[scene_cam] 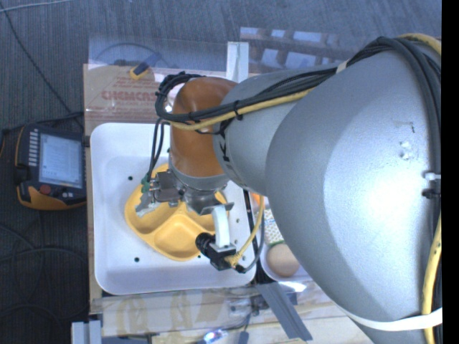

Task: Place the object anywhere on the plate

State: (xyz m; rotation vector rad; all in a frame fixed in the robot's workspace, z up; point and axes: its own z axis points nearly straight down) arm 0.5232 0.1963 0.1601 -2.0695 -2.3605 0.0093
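A yellow sectioned plate (166,229) lies in the left white bin (115,192), toward its middle and front. The arm's orange band and wrist hang directly over the plate, and the gripper (179,196) is low above the plate's upper part, hidden by its own body. No object shows between its fingers from this angle. A tan egg-like object (282,259) rests at the left edge of the right bin, mostly covered by the arm.
The large grey arm (344,170) covers most of the right bin. A teach pendant (51,165) lies left of the bench. A cardboard sheet (125,92) sits behind the left bin. Bare bin floor shows left of and in front of the plate.
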